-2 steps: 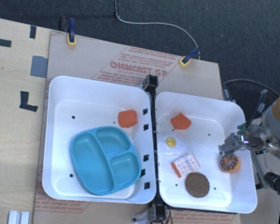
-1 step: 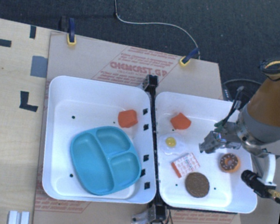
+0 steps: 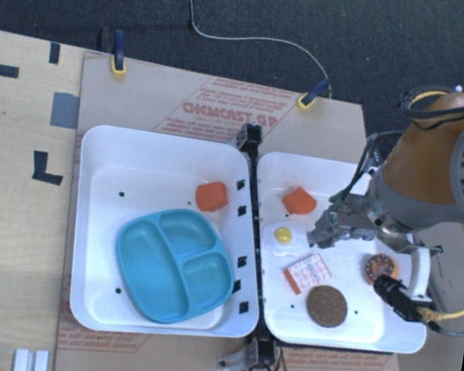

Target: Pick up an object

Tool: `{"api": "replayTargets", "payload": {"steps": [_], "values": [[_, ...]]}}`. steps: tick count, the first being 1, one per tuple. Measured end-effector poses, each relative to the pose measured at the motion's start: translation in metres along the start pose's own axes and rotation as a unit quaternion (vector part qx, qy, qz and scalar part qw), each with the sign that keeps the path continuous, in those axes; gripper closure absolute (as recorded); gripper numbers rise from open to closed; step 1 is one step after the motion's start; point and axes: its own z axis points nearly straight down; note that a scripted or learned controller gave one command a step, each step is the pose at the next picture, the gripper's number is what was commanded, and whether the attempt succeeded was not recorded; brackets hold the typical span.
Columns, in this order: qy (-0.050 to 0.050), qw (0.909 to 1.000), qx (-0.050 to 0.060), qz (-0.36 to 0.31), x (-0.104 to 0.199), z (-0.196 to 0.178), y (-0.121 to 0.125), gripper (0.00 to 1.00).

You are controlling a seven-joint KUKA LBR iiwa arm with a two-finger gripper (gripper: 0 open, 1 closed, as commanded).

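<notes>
In the left bin a blue divided plate lies flat, wide and thin-rimmed, probably awkward for two fingers except at its edge; just beyond it an orange block sits near the divider, small and likely light and firm, an easy thing to pinch across its sides. In the right bin there is a second orange block, a small yellow piece, a flat red-and-white packet that looks thin and hard to get under, a brown disc, and a sprinkled doughnut. The gripper hangs near the yellow piece and packet; whether it is open or closed I cannot tell.
</notes>
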Motion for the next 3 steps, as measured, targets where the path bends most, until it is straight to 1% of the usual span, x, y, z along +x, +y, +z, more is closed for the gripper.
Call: {"api": "replayTargets", "payload": {"steps": [2, 3], "values": [[0.0, 1.0, 0.001, 0.0, 0.099, 0.016, 0.012, 1.0], [0.0, 1.0, 0.0, -0.001, 0.149, 0.008, 0.006, 1.0]]}}
